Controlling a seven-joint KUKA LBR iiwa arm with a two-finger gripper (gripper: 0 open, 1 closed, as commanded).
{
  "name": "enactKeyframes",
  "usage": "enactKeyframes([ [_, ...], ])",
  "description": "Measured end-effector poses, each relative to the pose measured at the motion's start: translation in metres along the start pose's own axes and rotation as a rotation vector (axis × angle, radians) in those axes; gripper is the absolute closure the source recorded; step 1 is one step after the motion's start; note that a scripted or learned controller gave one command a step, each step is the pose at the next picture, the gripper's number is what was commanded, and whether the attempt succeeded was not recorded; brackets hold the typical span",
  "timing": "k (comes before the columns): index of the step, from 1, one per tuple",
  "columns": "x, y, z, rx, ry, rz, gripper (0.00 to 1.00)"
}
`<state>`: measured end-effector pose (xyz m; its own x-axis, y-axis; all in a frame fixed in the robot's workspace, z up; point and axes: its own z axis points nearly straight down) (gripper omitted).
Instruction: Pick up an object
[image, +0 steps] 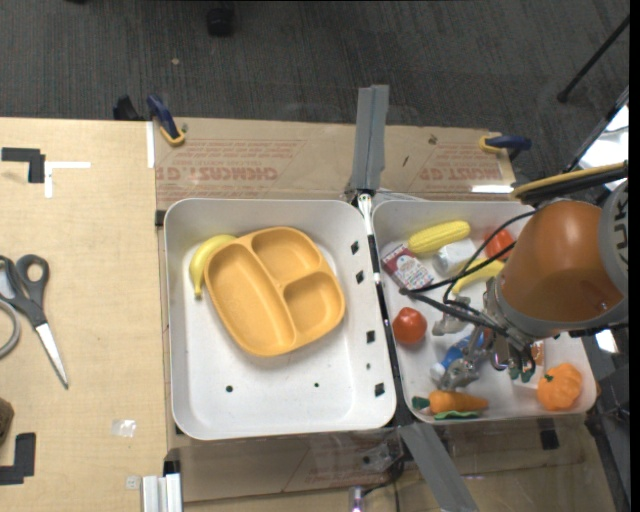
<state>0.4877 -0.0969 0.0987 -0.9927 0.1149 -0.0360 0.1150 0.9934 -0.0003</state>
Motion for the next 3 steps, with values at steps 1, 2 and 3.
enactKeyframes([
  [1, -0.075, -0.039, -0.015, -0.002, 0.031, -0.09, 0.0],
  [2, -0.083, -0.014, 0.009, -0.003, 0.033, -0.097, 0.0],
  [3, -0.054, 0.001, 0.009, -0.001, 0.035, 0.013, 0.0],
])
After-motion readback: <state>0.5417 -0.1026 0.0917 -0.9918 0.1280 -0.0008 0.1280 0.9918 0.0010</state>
